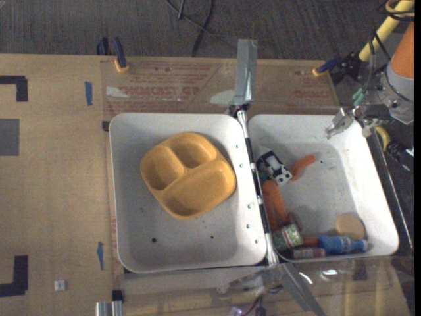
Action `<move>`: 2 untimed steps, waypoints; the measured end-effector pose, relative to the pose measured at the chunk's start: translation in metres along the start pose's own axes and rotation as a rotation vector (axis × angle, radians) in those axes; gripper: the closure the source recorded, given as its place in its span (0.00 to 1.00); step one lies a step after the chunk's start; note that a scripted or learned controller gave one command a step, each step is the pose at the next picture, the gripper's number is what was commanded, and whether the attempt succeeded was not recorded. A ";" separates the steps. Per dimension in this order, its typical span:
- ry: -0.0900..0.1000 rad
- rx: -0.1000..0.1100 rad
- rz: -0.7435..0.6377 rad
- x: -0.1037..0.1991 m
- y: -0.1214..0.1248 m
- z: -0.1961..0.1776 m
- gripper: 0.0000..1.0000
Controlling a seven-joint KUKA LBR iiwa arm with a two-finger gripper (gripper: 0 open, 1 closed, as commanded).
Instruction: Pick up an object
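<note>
My gripper (343, 121) hovers over the right bin's (371, 176) far right corner, fingers spread, nothing between them. The nearest pickable thing, an orange carrot piece (303, 166), lies down and leftward from me toward the bin's middle, its long axis slanting toward the divider, well apart from my fingertips.

Plywood bench (52, 196), dark carpet floor (79, 12)

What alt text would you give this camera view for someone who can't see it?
Two shallow white bins sit side by side on a wooden bench, seen from above. The left bin holds a yellow divided plate; the right bin holds small items along its left and near edges, including an orange carrot and a blue bottle. The arm's tool hovers over the right bin's far right corner.
</note>
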State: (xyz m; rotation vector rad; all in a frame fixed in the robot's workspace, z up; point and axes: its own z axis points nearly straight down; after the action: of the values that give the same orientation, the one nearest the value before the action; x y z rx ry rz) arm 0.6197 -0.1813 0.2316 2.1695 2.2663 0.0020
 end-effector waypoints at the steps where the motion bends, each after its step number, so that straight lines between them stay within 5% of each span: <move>1: 0.002 0.003 -0.069 0.041 0.045 0.105 0.00; 2: 0.001 -0.002 -0.259 0.059 0.028 0.125 0.00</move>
State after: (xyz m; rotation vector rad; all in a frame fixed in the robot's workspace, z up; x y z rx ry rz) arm 0.6460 -0.1212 0.1063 1.8584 2.5266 0.0038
